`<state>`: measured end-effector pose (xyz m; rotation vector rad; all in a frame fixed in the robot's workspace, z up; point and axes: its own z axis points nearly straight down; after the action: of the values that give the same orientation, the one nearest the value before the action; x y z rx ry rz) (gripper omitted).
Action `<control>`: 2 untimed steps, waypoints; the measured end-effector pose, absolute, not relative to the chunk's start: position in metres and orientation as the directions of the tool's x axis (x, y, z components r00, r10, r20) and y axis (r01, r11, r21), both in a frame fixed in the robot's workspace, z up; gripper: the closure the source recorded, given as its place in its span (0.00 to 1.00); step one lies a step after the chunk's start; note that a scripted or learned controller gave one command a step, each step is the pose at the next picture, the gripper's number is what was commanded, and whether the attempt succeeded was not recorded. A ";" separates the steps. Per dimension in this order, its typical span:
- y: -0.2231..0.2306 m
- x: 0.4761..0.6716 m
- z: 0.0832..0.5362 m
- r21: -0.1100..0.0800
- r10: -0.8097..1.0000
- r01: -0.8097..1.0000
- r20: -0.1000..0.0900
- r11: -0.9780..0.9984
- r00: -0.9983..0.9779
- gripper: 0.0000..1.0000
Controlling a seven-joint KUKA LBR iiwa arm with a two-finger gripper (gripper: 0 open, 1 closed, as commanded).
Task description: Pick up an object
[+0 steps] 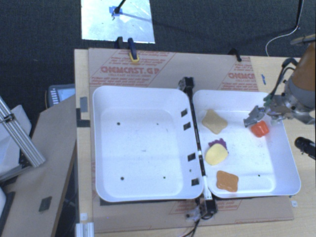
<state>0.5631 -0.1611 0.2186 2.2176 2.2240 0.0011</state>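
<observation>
Camera view: the gripper (257,117) hangs over the right bin (284,154), just above an orange-red ball (260,129); whether its claw is apart or together, I cannot tell. A tan block (215,121), yellow lump (216,154) and orange piece (227,180) lie left of it.

Robotics lab test cell
A grey-and-orange robot arm (302,85) reaches over a table (59,147) bearing two shallow white bins (140,95) on printed cardboard (163,63), with clamps (132,51), loose cables (281,36) and aluminium framing (17,132) around
</observation>
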 end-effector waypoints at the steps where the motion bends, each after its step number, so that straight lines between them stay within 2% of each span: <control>1: -0.161 0.564 0.230 0.005 1.000 1.000 -0.001 0.005 -0.005 1.00; 2: -0.109 0.564 0.344 0.015 1.000 1.000 -0.001 0.010 -0.010 1.00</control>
<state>0.5643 -0.1088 0.3437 2.2023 2.2250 0.0156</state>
